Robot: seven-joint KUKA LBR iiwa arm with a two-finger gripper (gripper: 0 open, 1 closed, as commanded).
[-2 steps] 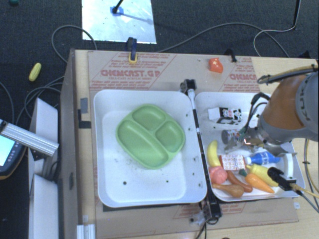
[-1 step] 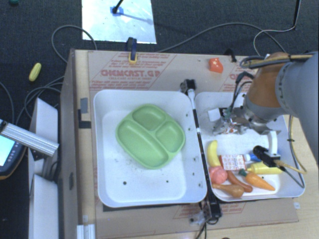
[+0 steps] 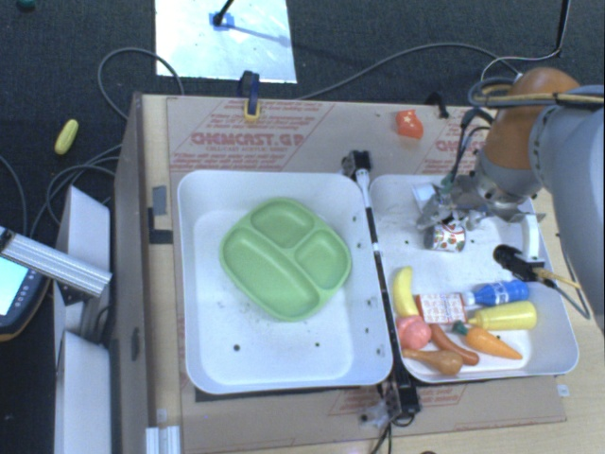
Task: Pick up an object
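Two white bins on a bench. Arm reaches in from the right over the right bin. Left of it, the left bin holds a green tray. Gripper sits low, w/ a small red-white object just below its tip. Can't tell if it is pinched. Toy food lies nearer the camera: banana, carrot. Step looks like the grasp approach; next: close, lift straight up.

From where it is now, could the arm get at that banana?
Probably yes. The gripper hangs over the right bin, and the banana lies open on top at the pile's left edge, with bare floor between them.
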